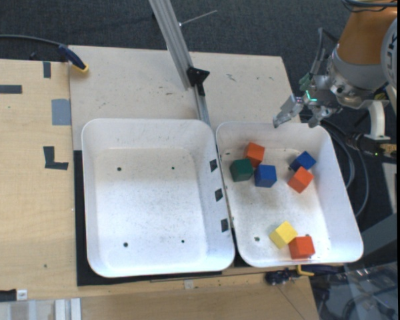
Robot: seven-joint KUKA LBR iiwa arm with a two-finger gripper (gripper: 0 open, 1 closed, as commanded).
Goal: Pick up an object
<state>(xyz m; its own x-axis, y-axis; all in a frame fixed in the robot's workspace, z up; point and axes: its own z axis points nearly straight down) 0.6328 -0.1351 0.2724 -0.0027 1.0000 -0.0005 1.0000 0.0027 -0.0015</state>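
Two white bins sit side by side on the surface (27,179). Nothing lies in the left bin (93,139); the right bin (343,209) gathers seven blocks, presumably pooled for picking: a green block (241,170), orange block (255,153), blue block (265,175), yellow block (283,233). The hand (300,109) hovers above that bin's far rim, holding nothing; whether it is released or clenched I cannot tell.

Grey arm (387,52) with orange band, black cables, metallic end effector (299,111).
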